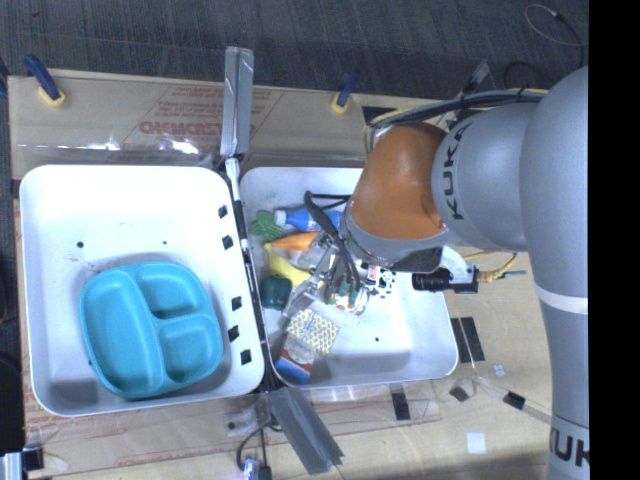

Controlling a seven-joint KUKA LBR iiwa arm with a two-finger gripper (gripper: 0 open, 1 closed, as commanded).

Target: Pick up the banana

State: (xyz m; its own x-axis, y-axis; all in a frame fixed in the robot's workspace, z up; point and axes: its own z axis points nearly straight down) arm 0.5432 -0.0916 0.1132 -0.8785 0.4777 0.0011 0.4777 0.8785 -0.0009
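The banana (281, 262) is a yellow piece lying near the left wall of the right bin (430, 358), partly hidden by an orange item (293, 241) and by the gripper. My gripper (328, 280) hangs low in that bin, just right of the banana and over the heap of objects. From this angle I cannot tell whether it touches the banana. The arm's orange band (400, 183) and grey wrist cover the bin's upper right part.
A blue divided tray (150, 326) lies in the left bin (60, 198). Around the banana lie a green item (265, 225), a dark green piece (275, 290), a blue-and-white tube (300, 218) and a patterned packet (310, 334). A metal divider (237, 108) separates the bins.
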